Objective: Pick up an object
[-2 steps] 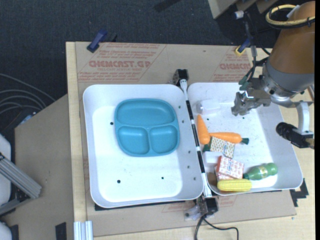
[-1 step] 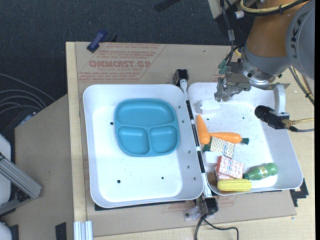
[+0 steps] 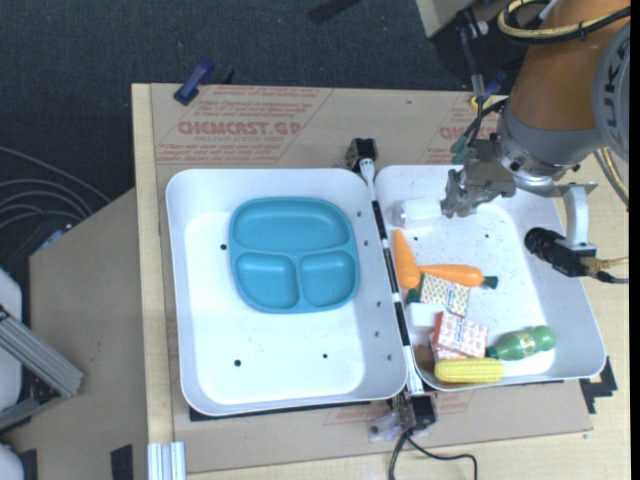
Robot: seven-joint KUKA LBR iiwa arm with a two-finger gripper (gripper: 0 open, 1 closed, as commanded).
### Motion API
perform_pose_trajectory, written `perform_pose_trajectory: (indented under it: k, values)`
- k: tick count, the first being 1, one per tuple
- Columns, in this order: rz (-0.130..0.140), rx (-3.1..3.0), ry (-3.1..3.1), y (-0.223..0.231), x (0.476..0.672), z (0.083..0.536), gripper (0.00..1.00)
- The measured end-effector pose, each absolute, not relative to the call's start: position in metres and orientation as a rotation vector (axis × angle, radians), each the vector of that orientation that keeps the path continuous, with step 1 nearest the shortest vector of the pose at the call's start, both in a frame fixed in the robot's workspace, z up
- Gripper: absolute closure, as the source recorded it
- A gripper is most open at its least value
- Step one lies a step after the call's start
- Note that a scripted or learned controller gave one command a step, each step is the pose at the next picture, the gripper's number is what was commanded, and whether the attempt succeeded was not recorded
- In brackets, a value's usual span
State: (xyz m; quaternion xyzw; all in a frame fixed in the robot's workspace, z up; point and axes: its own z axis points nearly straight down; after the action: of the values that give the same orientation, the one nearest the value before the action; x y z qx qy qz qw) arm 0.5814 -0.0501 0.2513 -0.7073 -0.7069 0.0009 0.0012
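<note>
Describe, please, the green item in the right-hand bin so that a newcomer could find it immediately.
Start at the right bin, the one the gripper hangs over. Go to its near right corner, where a green bottle lies on its side just behind the yellow corn cob. It is the only green item there; the neighbouring carrots are orange and the carton is red and white.

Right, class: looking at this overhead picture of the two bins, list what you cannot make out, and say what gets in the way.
- Gripper, camera view: its tips look too small and dark against the right bin to read.
- Small box: its print is too small to read.
- Checked packet: partly covered by a carrot, contents unclear.
- Arm: cut off by the top and right edges.
- White item near the gripper: blends into the bin, shape unclear.
</note>
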Motion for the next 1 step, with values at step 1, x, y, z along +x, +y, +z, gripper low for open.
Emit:
perform_pose_trajectory:
  k: [1]
  values:
    - [0.003, -2.221, -2.219, -0.0649, 0.5786, 0.2443, 1.00]
